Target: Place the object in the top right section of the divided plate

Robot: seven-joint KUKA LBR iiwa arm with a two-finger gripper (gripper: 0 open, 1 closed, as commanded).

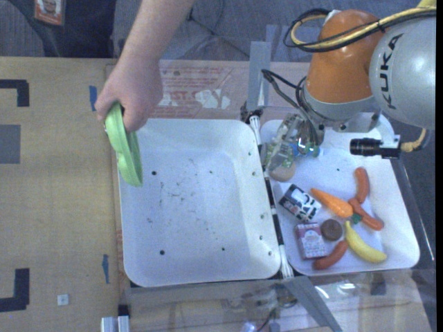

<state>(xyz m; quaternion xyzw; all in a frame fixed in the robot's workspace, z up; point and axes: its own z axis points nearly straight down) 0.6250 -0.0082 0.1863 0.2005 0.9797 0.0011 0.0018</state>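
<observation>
A person's hand (pixel 130 106) reaches in from the top and grips a green divided plate (pixel 124 147) on edge, tilted nearly upright over the left rim of the left bin (pixel 201 268). The arm's gripper (pixel 291 144) hangs over the near-left corner of the right bin (pixel 408 244); it looks glassy and blurred, so I cannot tell how it is set. In that right bin lie a carrot (pixel 331 202), a banana (pixel 363 246), three sausages, a brown round piece (pixel 331 229), a small red box (pixel 310 240) and a black-and-white packet (pixel 300 203), all clustered close together.
</observation>
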